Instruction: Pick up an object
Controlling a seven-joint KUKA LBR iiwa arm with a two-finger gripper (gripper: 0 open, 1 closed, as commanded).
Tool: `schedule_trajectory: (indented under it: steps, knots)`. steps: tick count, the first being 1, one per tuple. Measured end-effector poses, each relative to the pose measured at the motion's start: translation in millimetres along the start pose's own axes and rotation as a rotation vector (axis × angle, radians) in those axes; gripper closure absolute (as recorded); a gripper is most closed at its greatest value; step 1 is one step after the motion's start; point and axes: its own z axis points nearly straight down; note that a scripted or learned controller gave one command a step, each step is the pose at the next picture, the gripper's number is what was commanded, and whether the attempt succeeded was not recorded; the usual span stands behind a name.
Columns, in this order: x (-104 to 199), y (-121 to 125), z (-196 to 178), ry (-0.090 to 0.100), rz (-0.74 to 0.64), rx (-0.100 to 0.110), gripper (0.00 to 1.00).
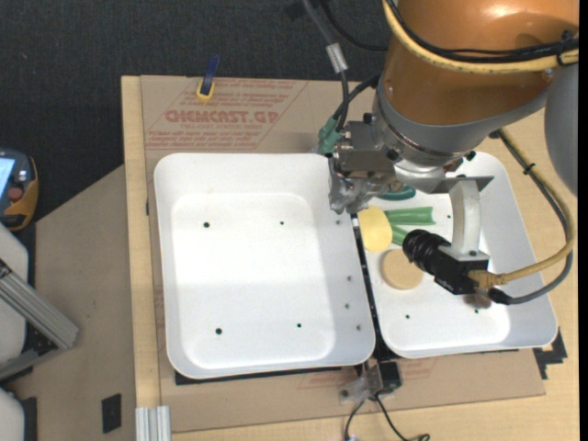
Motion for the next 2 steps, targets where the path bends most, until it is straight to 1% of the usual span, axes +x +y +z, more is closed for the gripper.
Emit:
schedule_trajectory:
  steps: [1, 2]
  knots:
    - [23.0, -1.3, 77.1, -0.003, 0.002, 0.006, 1.0]
    - [64.1, 33.4, 57.0, 0.002, 0.001, -0.008, 1.0]
